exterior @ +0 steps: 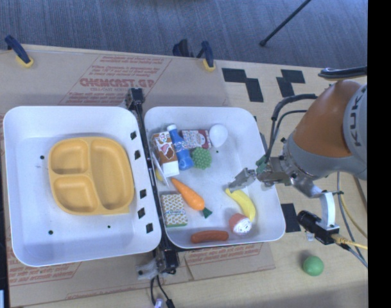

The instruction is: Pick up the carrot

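Reaching in over the right bin's [262,147] right rim, the pincer [241,179] hangs with its fingers spread apart and nothing between them, its tip just above the upper end of the banana [244,203]. Taking the carrot [188,194] as the landmark: it lies on the floor of the right bin, near the middle, slanted with its orange body toward the upper left and its green stub toward the lower right, well apart from the pincer, which is to its right. Just above the carrot are a blue-and-white bottle [176,147], a brown carton [162,147] and a green spiky ball [201,158]; farther up and right sits a white egg [217,135]. Just below-left of the carrot lies a small patterned packet [174,210], and below it a sausage [209,237]. Below-right of the carrot, past the banana, is a red-and-white piece [240,224]. Far left of the carrot, the left bin [15,172] holds a yellow divided tray [91,174].
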Controlling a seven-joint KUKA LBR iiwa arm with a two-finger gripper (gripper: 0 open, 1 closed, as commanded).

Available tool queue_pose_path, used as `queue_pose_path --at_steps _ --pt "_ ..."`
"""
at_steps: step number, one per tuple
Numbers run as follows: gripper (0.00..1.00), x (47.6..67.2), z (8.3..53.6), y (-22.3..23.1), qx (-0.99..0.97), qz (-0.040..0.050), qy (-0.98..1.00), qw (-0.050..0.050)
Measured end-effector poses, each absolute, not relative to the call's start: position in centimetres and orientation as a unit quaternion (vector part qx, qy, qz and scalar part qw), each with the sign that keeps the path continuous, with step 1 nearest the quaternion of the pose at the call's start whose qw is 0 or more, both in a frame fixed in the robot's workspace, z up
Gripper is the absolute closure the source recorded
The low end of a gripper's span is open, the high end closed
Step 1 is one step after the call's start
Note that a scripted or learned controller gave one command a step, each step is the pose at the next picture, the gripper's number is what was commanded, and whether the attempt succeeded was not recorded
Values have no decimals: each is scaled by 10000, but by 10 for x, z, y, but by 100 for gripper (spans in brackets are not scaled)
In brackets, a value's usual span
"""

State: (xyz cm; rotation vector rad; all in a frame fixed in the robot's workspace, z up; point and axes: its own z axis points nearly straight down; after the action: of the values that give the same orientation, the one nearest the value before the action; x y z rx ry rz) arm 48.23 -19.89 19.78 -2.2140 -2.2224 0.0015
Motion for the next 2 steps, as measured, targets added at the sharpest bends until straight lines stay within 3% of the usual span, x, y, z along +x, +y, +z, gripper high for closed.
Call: queue_pose_path --at_steps 1,2 --pt "0 477 118 -119 -7349 13 -6782 32" --pt "100 477 128 -120 -7338 17 -6794 36"
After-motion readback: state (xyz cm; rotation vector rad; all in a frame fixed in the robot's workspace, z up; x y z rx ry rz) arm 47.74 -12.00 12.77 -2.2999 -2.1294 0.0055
